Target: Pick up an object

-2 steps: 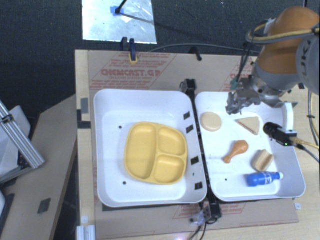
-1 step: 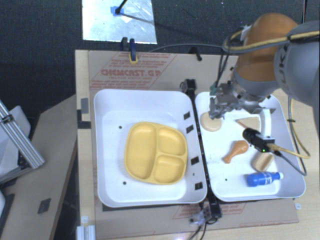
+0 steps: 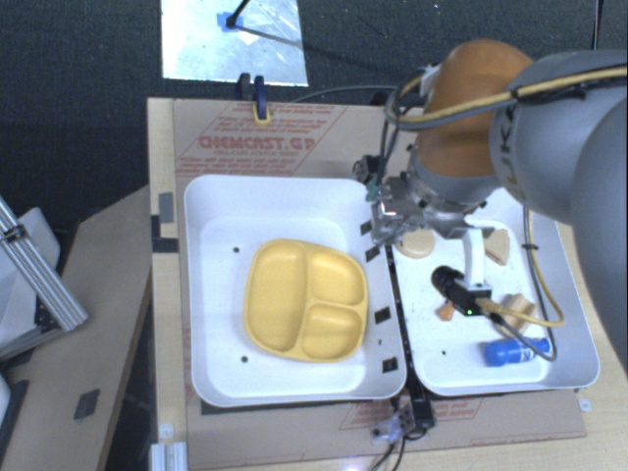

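A bulky grey arm (image 3: 564,135) with an orange band (image 3: 476,91) and yellow cable (image 3: 461,111).

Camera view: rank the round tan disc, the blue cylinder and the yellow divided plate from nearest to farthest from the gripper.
1. Round tan disc, right bin, just below the gripper.
2. Yellow divided plate, left bin, down and to the left.
3. Blue cylinder, right bin's near corner, farthest.

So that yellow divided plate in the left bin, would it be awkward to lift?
Probably. The yellow divided plate looks rigid, like moulded plastic, so it should not flop. It lies flat and wide in the left bin, so a pinch would likely need its rim. Its smooth, glossy surface may slip.
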Controlling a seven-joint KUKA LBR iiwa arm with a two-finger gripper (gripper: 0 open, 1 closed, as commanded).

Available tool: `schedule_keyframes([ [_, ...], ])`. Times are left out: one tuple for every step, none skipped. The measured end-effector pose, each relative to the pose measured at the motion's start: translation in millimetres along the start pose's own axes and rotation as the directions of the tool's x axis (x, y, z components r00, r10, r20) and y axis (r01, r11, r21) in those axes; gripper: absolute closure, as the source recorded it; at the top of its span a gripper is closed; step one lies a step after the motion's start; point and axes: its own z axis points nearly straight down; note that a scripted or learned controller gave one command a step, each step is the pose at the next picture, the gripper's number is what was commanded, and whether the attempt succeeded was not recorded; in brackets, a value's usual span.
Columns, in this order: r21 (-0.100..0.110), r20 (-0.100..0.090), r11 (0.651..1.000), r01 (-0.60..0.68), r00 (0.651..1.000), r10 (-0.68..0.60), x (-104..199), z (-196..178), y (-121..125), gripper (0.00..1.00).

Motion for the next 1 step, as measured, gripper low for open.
schedule_keyframes([
  [0.0,0.0,1.0,0.001,1.0,-0.001,53.0,11.7,-4.6,1.0],
])
